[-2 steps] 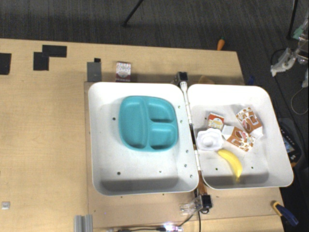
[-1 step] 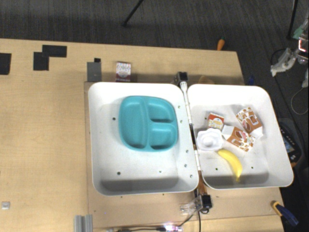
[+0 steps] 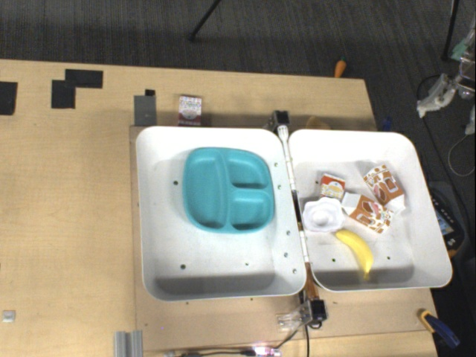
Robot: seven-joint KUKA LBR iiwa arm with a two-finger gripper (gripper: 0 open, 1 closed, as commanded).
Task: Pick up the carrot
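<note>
The right bin [image 3: 416,266] holds a yellow banana [image 3: 357,250] near its front. A round white cup [image 3: 321,216] lies beside the divider. Behind the cup is a small white carton with a red and orange print [image 3: 332,187]. Two brown and white snack packets [image 3: 382,183] [image 3: 369,213] lie toward the right wall. A small orange item [image 3: 340,68] sticks up at the bench's far edge, too small to identify.
The left bin [image 3: 160,274] holds a teal divided plate [image 3: 227,189]. A small printed box [image 3: 190,109] and a grey bracket [image 3: 145,108] stand behind that bin. Cables and a clip [image 3: 301,318] lie at the front between the bins.
</note>
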